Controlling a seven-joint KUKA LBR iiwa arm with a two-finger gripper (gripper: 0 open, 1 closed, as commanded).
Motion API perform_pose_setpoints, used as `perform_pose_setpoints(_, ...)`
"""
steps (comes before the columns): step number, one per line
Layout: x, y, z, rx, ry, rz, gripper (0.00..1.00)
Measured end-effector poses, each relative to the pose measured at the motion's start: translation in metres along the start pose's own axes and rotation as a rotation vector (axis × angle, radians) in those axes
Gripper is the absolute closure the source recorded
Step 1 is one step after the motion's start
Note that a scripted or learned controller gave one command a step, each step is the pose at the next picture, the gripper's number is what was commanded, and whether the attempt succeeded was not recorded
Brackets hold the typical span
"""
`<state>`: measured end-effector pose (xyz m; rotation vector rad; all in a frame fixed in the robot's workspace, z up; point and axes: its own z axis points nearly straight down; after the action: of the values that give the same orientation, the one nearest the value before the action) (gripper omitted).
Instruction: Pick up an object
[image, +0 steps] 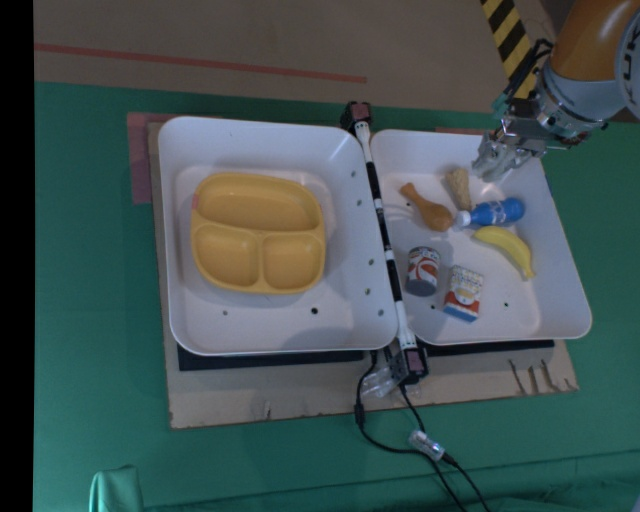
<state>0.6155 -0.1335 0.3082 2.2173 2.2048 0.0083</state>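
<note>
— What's the worktop (90, 300) like?

— Green cover all over, with a sheet of brown cardboard (300, 395) laid on it under two shallow white bins. Beyond the green, at twelve o'clock, there's brown floor with a red line (200, 62) across it and a yellow-and-black hazard stripe (510, 30) toward one o'clock. A black cable (400, 420) trails off the cardboard toward six o'clock.

— And the bins?

— The left bin (190, 330) holds a yellow divided tray (258, 232) with three compartments. The right bin (560, 300) holds the small things: a toy drumstick (428, 207) near its middle, a pale cone-shaped piece (459, 186) just at one o'clock from it, a blue-and-white bottle (492, 213) lying on its side, a banana (506, 249) just at five o'clock of the bottle, a small can (422, 270) and a little printed carton (463, 294) toward six o'clock.

— Where's the arm?

— The arm (595, 50) comes in from the two o'clock corner, orange band up top, wrist pointed down over the far edge of the right bin.

— And the claw?

— The claw (497, 163) hangs just at twelve o'clock of the bottle, beside the cone piece. Nothing sits between its fingers; how wide they stand I cannot tell.
</note>
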Motion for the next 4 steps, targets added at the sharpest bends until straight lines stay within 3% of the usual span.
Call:
perform_pose_setpoints(1, -0.018, 0.048, -0.007, 0.001, -0.001, 0.001, 1.00)
perform_pose_setpoints(2, -0.032, 0.087, -0.037, 0.000, -0.002, 0.000, 1.00)
perform_pose_setpoints(4, -0.046, 0.086, -0.083, 0.001, -0.002, 0.002, 1.00)
